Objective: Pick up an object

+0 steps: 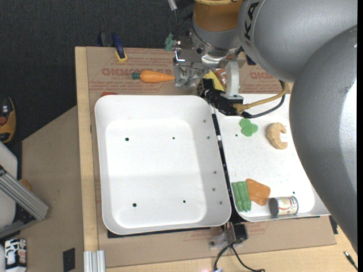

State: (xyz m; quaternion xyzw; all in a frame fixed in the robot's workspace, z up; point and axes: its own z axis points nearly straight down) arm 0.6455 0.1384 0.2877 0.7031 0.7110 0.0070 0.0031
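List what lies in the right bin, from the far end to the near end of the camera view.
Small green piece → tan croissant-shaped piece → green ridged piece and orange piece, side by side → small can.

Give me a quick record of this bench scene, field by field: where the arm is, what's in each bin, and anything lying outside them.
arm: grey with orange band, gripper above the far edge of the bench, near where the two bins meet
left bin: white, bare floor with small dark dots
right bin: green leafy piece, tan croissant-like piece, green ridged piece touching an orange wedge, small can lying on its side
outside bins: carrot on the board behind the left bin
held object: cannot tell
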